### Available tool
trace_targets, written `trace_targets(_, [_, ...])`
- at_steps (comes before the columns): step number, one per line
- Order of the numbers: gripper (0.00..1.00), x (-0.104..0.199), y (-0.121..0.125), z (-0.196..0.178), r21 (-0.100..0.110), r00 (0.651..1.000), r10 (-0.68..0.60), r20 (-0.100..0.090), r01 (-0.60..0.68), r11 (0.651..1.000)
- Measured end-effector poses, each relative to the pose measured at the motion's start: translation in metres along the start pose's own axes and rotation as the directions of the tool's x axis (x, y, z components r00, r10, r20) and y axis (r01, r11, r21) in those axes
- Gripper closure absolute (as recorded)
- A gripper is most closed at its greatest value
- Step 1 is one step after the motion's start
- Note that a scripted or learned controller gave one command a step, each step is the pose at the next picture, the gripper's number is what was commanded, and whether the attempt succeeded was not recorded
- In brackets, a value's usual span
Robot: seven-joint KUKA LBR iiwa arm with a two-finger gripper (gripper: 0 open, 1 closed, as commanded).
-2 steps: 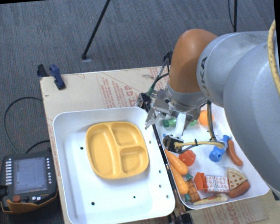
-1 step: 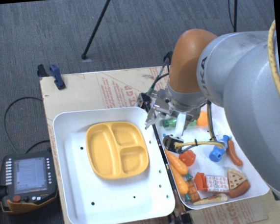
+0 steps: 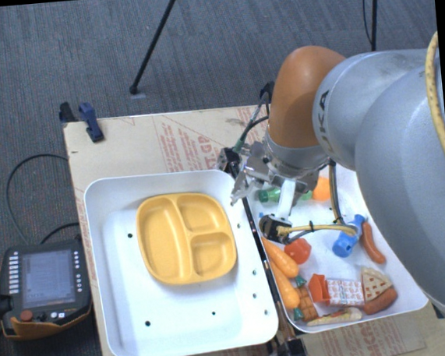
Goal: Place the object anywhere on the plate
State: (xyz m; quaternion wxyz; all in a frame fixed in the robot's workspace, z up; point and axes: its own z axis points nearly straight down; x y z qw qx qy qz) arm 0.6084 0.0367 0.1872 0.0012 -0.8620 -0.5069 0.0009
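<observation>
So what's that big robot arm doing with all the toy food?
The grey and orange robot arm hangs its gripper over the right white bin, by its inner edge, above toy carrots and sausages. The yellow divided plate in the left white bin has no food on it yet.

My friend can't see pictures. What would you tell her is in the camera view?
A big grey robot arm with an orange band reaches over the right white bin, which holds toy food such as orange plastic carrots. In the left white bin lies a yellow plastic plate with three compartments.
</observation>
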Motion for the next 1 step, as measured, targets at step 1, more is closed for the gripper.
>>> trace_targets(1, [0.00,0.0841,-0.0358,0.0265,0.001,0.987,0.159,0.001,-0.159,0.987])
